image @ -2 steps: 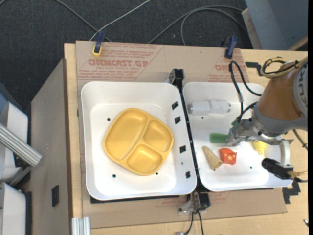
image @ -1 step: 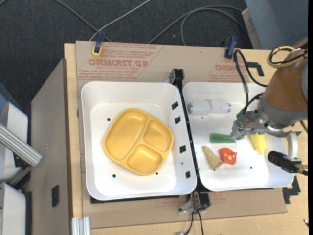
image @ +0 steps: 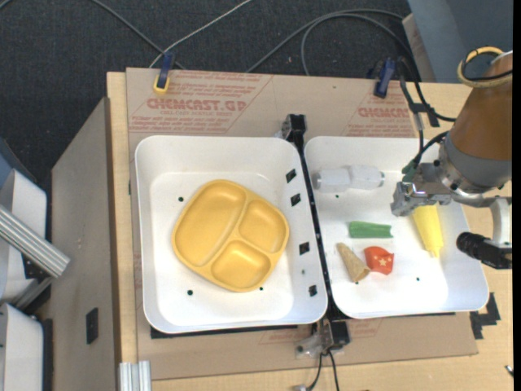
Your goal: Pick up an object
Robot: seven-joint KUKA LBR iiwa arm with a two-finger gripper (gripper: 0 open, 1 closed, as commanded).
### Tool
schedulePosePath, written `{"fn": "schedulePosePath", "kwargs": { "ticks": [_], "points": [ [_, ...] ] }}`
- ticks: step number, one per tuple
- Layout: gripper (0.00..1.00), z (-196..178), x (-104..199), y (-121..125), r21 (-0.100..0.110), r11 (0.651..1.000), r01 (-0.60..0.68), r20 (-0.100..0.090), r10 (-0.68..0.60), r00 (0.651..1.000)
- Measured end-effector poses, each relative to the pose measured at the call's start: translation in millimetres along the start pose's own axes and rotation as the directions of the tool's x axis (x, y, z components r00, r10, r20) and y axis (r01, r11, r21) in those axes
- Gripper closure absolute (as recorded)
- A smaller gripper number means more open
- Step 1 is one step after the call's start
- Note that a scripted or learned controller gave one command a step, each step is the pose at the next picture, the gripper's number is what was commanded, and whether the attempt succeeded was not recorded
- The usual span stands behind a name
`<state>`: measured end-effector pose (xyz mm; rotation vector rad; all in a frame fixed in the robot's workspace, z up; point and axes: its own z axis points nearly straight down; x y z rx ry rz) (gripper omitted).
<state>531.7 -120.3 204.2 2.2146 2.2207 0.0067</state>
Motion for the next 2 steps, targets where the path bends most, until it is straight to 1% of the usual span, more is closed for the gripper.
{"fn": "schedulePosePath", "kwargs": {
  "ticks": [1, 2],
  "points": [
    [1.0, -47.1, 1.9, 9.4, 0.001, 1.0, -0.001, 0.0, 0.001, 1.0],
    [1.0, -51.4, 61.5, 11.2, 0.005, 1.0, 0.005, -0.003, -0.005, 1.0]
  ]
}}
